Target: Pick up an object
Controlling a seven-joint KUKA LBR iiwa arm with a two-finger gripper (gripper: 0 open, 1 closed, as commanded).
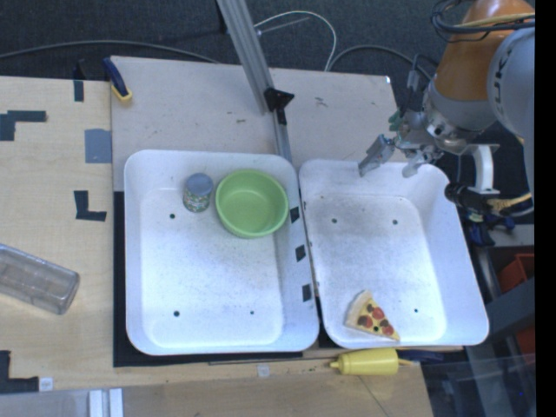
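Gripper point(392, 158) over right bin's point(452, 233) far rim, jaws apart, nothing between. Pizza slice point(372, 315) near right corner. Green bowl point(251, 202), small can point(198, 192) in left bin point(148, 259); can's label unreadable.

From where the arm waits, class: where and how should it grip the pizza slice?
The pizza slice lies flat in the right bin, tip toward the near right. Probably come straight down with the gripper, closing the fingers across its narrower part, since the flat shape offers no side hold.
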